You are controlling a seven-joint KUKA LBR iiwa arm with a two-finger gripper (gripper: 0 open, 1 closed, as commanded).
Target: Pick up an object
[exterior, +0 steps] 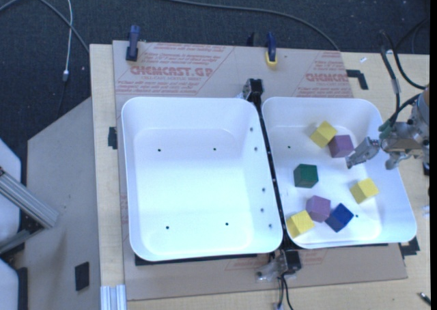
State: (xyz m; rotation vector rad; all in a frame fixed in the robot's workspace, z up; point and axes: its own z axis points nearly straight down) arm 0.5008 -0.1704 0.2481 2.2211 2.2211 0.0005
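Observation:
Several small cubes lie in the right bin [321, 102]: a yellow cube [323, 134] touching a purple cube [341, 145], a green cube [306, 175], a second yellow cube [364, 190], and near the front a purple cube [318, 207], a blue cube [339, 217] and a yellow cube [300, 223]. My gripper [373, 160] hangs over the bin's right side, just right of the upper purple cube and above the second yellow cube. It is open, its fingers spread, with nothing between them.
The left bin [194, 107] sits beside the right one, with a clamp [254, 89] at their shared back edge. Blue clips [133, 41] hold a cardboard sheet behind the bins. Cables [399, 80] run at the far right.

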